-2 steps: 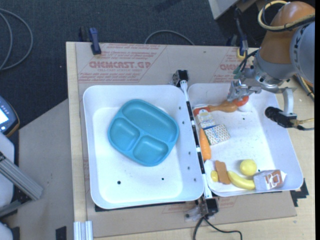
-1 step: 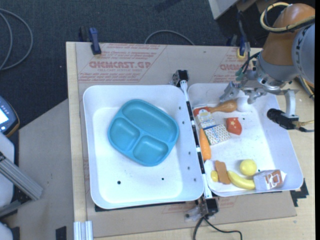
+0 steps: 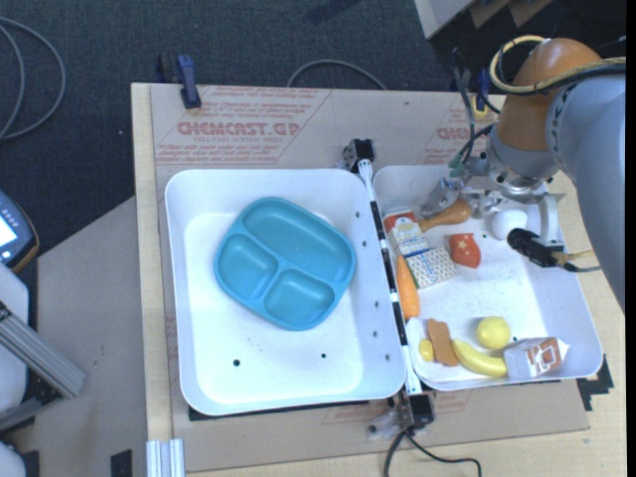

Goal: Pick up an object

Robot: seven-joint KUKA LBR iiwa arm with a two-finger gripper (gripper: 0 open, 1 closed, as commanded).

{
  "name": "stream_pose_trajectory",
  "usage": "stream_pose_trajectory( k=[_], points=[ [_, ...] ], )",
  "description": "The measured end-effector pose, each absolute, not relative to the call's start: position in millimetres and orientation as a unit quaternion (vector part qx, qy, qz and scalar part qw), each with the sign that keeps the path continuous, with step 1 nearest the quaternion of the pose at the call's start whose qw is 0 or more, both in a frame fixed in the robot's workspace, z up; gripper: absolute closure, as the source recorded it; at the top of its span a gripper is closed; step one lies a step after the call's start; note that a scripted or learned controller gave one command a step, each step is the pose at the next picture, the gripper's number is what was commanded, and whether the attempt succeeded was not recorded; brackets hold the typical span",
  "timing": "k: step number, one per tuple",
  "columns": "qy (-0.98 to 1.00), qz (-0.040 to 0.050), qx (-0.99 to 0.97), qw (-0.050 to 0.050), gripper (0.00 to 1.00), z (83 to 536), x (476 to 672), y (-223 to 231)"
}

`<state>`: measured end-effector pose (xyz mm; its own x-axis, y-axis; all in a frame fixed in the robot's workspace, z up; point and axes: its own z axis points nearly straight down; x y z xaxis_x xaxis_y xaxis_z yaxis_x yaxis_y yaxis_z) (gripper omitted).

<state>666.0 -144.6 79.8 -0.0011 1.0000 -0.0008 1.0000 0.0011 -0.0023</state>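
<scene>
The right bin [image 3: 566, 296] holds several toy foods. A red piece [image 3: 464, 250] lies near its middle, beside a white patterned pouch [image 3: 429, 264] and a small red-and-white carton [image 3: 403, 233]. An orange carrot [image 3: 405, 288] lies along the bin's left wall. At the front sit a yellow lemon [image 3: 492, 331], a banana [image 3: 473, 358] and a small brown-and-white box [image 3: 537, 356]. My gripper [image 3: 494, 207] is low over the bin's far end, right next to an orange piece [image 3: 449, 214] and above the red piece. I cannot make out anything held in it.
The left bin [image 3: 189, 266] carries a blue divided plate [image 3: 285, 262]. A metal clamp [image 3: 358, 153] sits at the far end of the wall between the bins. The grey arm [image 3: 586, 117] reaches in from the upper right, over the right bin's far corner.
</scene>
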Motion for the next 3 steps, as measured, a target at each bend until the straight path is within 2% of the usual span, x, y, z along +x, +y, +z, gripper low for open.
stream_pose_trajectory(
  k=[1,2,3],
  points=[
    [-0.708,0.0002,-0.706,0.0,0.0,85,666.8,-101],
    [-0.708,0.0,-0.706,-0.001,1.0,96,667.2,-103],
    [-0.708,0.0005,-0.706,0.003,1.0,189,579.8,-45]
  ],
)
